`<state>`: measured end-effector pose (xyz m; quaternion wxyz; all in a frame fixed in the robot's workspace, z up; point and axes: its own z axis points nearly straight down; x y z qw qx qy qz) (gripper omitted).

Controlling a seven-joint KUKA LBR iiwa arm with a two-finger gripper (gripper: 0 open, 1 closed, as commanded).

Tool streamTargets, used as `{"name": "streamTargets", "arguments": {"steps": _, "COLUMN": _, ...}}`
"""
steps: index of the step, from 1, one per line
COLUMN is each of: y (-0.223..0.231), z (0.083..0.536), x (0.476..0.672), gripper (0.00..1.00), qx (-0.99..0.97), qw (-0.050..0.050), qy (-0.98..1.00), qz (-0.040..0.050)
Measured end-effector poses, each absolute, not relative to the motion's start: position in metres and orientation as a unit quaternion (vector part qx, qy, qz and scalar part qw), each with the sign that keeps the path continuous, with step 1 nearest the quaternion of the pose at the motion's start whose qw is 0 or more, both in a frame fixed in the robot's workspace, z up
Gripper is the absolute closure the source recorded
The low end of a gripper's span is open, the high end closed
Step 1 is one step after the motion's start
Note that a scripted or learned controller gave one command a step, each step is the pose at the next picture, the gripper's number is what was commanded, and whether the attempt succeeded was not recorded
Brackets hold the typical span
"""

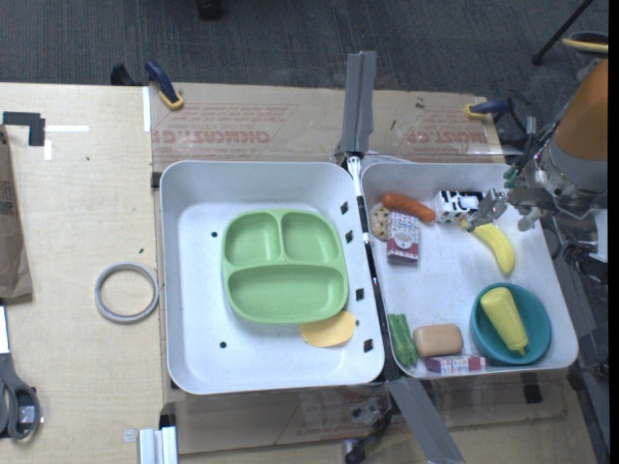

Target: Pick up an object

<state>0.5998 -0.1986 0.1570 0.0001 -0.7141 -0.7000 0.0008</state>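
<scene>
Looking down on both bins. I see the arm [580, 129] at the right edge, with the gripper [510, 206] low over the far right corner of the right bin [551, 259]. I can't tell if it's clenched, released, or grasping anything; that end is a blur of metal.

Nearest candidate: the banana [496, 246], just near-left of the gripper, lying free on the bin floor. A black-and-white toy [460, 201] sits just left of it, with a carrot [410, 206], cookie [379, 222] and small red carton [402, 239] further left. Near side: blue bowl [510, 329] with a yellow item in it, bread roll [437, 339], green pod [400, 338].

Left bin [184, 259] holds a green divided plate [284, 266] with a yellow chip [328, 332] at its near edge.

My read: approach step, nothing lifted yet. Next move calls for centring over the banana, straddling its narrow width, and staying clear of the bin wall.
</scene>
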Motion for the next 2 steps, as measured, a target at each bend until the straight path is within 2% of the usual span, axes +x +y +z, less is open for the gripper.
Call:
{"name": "streamTargets", "arguments": {"steps": 1, "y": -0.1996, "z": 0.0914, "x": 0.5976, "gripper": 0.0, "qx": -0.695, "qw": 0.0, "qy": -0.719, "qz": 0.0006}}
{"name": "streamTargets", "arguments": {"steps": 2, "y": -0.2004, "z": 0.1002, "x": 0.5971, "gripper": 1.0, "qx": -0.696, "qw": 0.001, "qy": -0.718, "qz": 0.0013}}
